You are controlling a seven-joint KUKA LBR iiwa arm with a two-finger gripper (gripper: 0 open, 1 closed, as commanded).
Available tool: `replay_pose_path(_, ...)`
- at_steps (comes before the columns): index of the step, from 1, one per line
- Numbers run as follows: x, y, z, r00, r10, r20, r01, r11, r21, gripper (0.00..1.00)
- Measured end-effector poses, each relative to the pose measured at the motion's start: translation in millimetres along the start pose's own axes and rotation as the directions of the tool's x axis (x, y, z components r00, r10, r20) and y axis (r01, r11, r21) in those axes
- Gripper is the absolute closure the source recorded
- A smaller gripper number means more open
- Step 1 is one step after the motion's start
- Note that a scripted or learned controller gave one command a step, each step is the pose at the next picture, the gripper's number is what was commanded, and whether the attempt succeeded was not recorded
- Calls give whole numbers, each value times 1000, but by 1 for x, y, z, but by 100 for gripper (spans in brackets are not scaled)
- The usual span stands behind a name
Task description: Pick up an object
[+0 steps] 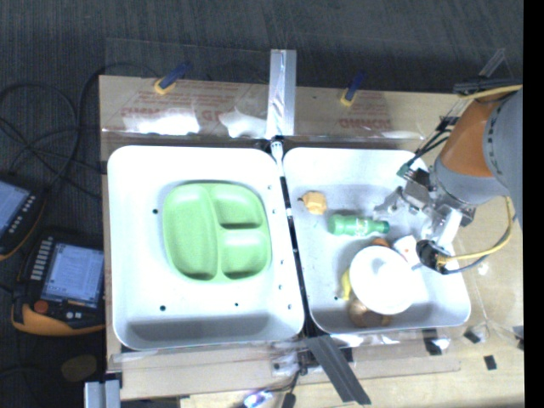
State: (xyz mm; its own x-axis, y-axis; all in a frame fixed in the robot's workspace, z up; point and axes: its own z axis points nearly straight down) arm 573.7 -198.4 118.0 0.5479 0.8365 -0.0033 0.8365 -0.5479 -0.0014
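The right bin [442, 308] holds several objects. A small yellow-orange piece [314, 201] lies near its left wall, and a green bottle [358, 224] lies on its side in the middle. A white round plate [387, 279] sits at the front, partly covering a yellow item [345, 286] and a brown item [367, 314]. A small white and red item [406, 249] rests at the plate's right edge. My gripper [416, 213] hangs over the bin's right half, just right of the green bottle and above the plate. Nothing shows between its fingers.
The left bin [136, 228] holds a green divided plate [214, 230]. The grey arm with its orange band [467, 147] comes in over the right bin's far right corner. A yellow cable [484, 252] loops beside the wrist. A metal divider [281, 92] stands behind the bins.
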Motion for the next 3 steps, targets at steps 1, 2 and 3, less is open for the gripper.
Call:
replay_pose_path(1, 47, 20, -56, 919, -393, -1, 393, 919, -1, 0)
replay_pose_path(2, 56, 2, 29, 885, -466, 1, 466, 885, -12, 0)
replay_pose_path(3, 56, 3, 19, 885, -465, 0, 465, 885, -14, 100)
